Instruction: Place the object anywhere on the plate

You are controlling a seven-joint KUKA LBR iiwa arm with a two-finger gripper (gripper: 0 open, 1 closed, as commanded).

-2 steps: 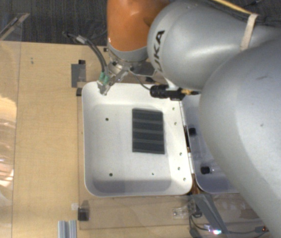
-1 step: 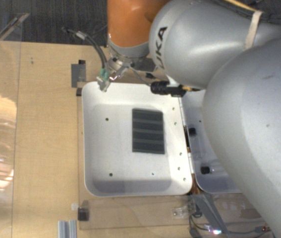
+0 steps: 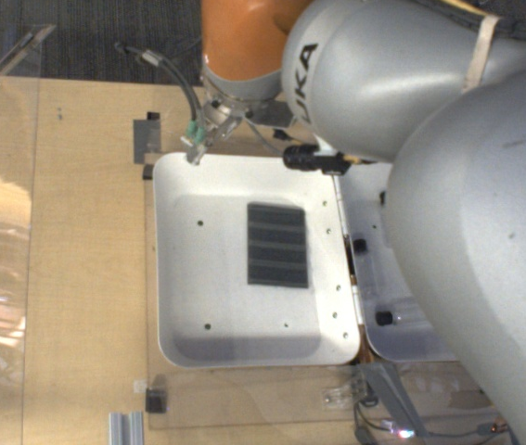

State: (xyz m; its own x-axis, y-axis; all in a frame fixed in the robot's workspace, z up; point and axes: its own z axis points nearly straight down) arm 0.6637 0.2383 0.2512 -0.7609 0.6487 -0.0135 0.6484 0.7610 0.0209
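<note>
A dark grey ribbed rectangular plate (image 3: 277, 245) lies flat in the middle of the left white bin (image 3: 165, 276). My gripper (image 3: 197, 146) hangs over the bin's far left corner, well up and left of the plate, below the orange wrist band (image 3: 244, 26). A small greenish bit (image 3: 193, 138) shows at the gripper's tip. It is too small to tell whether it is a held object or part of the tool. No loose object shows on the bin floor around the plate.
The grey arm (image 3: 411, 91) covers the upper right and most of the right bin (image 3: 383, 341). Black brackets stand on the bench at the left bin's far corner (image 3: 148, 140) and near corner (image 3: 156, 400). Wooden bench top (image 3: 68, 248) stretches to the left.
</note>
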